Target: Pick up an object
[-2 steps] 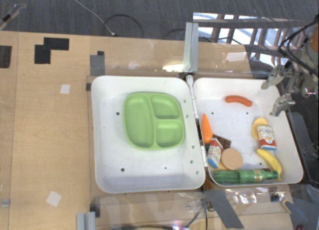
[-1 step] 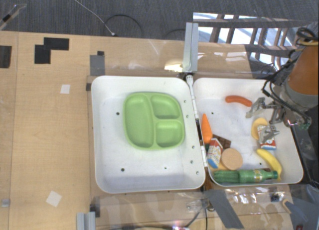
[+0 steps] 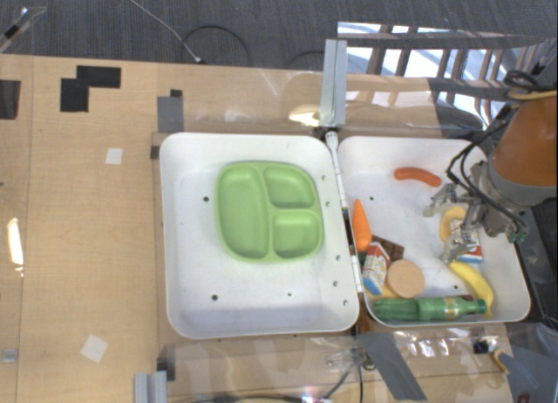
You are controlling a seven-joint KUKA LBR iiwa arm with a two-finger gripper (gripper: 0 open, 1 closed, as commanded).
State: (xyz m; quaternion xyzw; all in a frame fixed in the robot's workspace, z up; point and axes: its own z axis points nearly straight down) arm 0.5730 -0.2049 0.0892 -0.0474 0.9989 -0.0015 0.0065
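The right bin [image 3: 514,305] holds the loose objects. A yellow banana [image 3: 472,281] lies near its right wall, long axis running diagonally from upper left to lower right, its lower tip pointing toward the bin's front right corner. Just above it sits a small red, white and blue item [image 3: 468,254], too small to identify, and behind that a pale yellow piece [image 3: 451,221].

The gripper [image 3: 464,237] hangs over this cluster at the right side of the bin, below the arm's orange band [image 3: 527,144]. Its metal fingers [image 3: 473,218] reach down to the small red, white and blue item and appear to touch it, but whether the gripper is open or closed, or has anything clamped, cannot be told from this angle.

Along the bin's front edge a green bottle [image 3: 427,308] lies on its side, long axis parallel to that edge, neck pointing right. A round tan disc [image 3: 404,278] rests just behind it. An orange carrot [image 3: 361,226] lies along the left wall, and a red sausage [image 3: 418,175] sits toward the back.

The left bin [image 3: 187,305] carries a green divided plate [image 3: 268,210] near its centre.
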